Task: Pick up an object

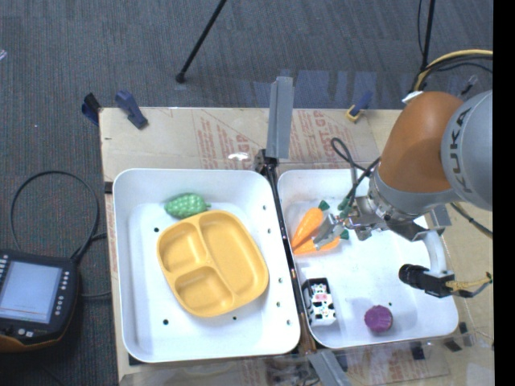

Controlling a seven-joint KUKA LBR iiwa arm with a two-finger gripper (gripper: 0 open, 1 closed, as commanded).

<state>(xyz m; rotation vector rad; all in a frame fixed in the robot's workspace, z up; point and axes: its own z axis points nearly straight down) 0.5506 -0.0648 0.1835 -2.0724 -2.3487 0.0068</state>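
Carrot toy (309, 229) in the right bin (418, 312), gripper (331, 230) right on it

Looks light, hard, slick plastic; grab mid-body across the taper. Fingers look narrow around its leafy end, but can't confirm it's actually held.

Orange carrot (306, 227), right bin's left edge

Fixed overhead slant on both bins (129, 215)

Two white bins (129, 215) are present. Contents: one yellow divided plate (212, 261), one green toy (185, 206), one orange carrot (307, 227), one purple ball (378, 319), one cow-patterned block (322, 303).
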